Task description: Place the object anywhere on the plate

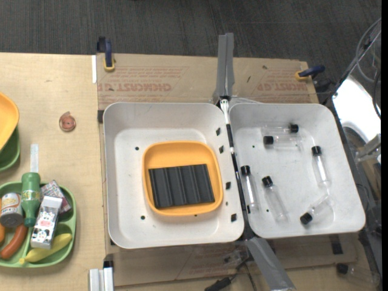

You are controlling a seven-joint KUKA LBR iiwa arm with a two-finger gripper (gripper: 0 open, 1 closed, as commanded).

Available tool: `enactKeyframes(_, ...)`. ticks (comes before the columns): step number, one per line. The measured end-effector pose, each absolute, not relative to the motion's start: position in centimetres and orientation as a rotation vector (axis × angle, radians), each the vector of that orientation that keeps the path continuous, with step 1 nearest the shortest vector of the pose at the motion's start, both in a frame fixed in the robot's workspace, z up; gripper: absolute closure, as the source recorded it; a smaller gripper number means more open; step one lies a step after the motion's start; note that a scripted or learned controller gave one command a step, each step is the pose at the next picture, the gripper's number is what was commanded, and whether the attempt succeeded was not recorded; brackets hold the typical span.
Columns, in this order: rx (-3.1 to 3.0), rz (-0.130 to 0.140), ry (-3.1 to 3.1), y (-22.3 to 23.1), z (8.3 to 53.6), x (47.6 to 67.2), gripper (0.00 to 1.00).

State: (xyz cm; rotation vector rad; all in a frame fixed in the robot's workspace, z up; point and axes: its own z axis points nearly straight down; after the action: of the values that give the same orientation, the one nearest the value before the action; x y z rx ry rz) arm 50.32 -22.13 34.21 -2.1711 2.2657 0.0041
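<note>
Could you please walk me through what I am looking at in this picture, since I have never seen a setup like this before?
This is a single camera fixed above a workbench, looking down at a slant. Two shallow white bins sit side by side on brown cardboard. The left bin holds an orange plate with a dark ribbed rectangular block lying on it. The right bin holds several clear vials with black caps, scattered and lying on their sides. A robot arm normally reaches in from the right to pick a vial and set it on the plate; nothing here shows a vial being held. Off to the left, on the wooden table, a green tray holds toy food and a small bottle, which is not part of the job.
</note>
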Motion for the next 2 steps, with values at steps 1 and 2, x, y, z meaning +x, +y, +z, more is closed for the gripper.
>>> enactKeyframes(1,-2.564,0.005,1.809,-22.1,29.0,50.6,0.00)
enactKeyframes(2,-2.721,0.003,1.560,-21.4,32.0,47.9,0.00)
